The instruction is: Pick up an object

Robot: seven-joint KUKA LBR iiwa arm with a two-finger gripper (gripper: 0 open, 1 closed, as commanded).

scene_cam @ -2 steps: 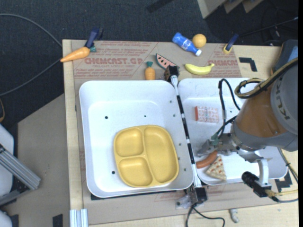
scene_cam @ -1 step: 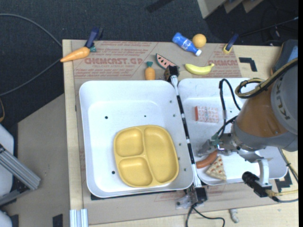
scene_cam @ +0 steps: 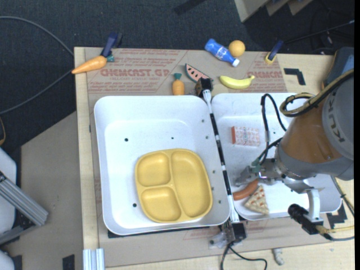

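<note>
Dark carpet surrounds a pale bench [scene_cam: 135, 66] that carries two white bins side by side. Left bin [scene_cam: 112, 122] holds a yellow tray [scene_cam: 172, 184] with three compartments, sitting toward its near right corner, nothing in them. Right bin [scene_cam: 270, 106] holds a sausage [scene_cam: 246, 191], a pizza slice [scene_cam: 257, 202] and a small red-printed packet [scene_cam: 246, 135]. Sausage lies near the bin's near left corner, its long axis slanting from lower left up to the right, its upper end under the gripper [scene_cam: 256, 173]. Pizza slice lies just beside it on the near side, tip pointing up toward the gripper. Packet lies flat in the middle of that bin, well apart from both.

Grey arm [scene_cam: 315, 145] reaches over the right bin, gripper low over the sausage's upper end; whether its fingers are spread or closed cannot be told.

Along the bench's far edge lie a carrot [scene_cam: 90, 65], a watermelon slice [scene_cam: 194, 72], a small orange piece [scene_cam: 178, 86], a banana [scene_cam: 236, 81], a blue bottle [scene_cam: 220, 52] and an orange [scene_cam: 237, 48].
</note>
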